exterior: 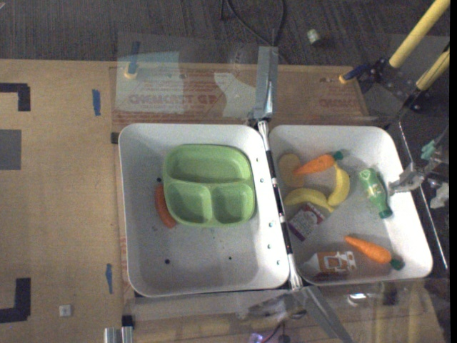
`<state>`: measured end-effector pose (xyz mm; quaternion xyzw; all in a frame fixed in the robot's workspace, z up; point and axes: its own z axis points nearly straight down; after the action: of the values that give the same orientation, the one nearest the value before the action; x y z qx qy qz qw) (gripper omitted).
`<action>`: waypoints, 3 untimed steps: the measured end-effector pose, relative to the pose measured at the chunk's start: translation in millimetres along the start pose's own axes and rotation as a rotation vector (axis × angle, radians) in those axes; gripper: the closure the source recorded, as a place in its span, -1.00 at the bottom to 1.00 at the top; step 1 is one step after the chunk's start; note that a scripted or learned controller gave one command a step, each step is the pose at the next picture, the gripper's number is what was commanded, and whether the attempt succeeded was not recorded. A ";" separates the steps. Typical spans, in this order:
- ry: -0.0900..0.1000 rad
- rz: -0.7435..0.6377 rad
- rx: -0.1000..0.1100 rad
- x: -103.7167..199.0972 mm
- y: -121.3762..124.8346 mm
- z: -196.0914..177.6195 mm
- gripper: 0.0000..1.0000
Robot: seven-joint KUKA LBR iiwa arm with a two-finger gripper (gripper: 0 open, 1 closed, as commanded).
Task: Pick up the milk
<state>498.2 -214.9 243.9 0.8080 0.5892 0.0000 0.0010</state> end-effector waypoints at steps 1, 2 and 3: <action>0.001 -0.020 0.005 75.7 -44.3 68.7 -1.00; 0.000 -0.136 0.001 115.6 33.1 -129.7 -1.00; 0.002 -0.243 0.003 113.9 -40.4 93.7 -1.00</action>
<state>494.7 -94.2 149.9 0.7305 0.6829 -0.0001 -0.0007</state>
